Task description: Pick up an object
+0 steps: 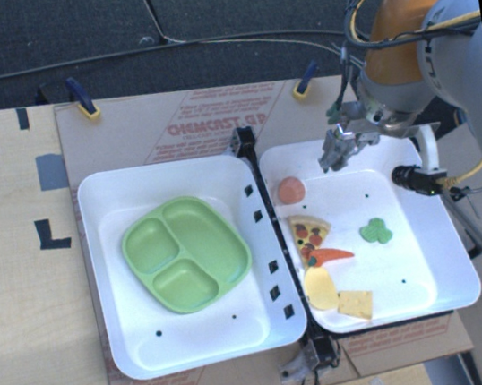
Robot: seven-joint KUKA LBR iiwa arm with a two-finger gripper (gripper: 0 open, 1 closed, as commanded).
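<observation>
Gripper (337, 155) over right bin's (437, 287) far rim; grip state unclear. Ham (291, 190) just beside, unheld. Risk: descent clips bin wall (target close to divider), or pinches nothing.

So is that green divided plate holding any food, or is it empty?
Empty. The green plate shows three bare compartments; the toy food lies in the right bin.

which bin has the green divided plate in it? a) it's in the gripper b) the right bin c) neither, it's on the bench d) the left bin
d, the green divided plate lies flat in the left bin, while the right bin holds the small toy foods.
</observation>
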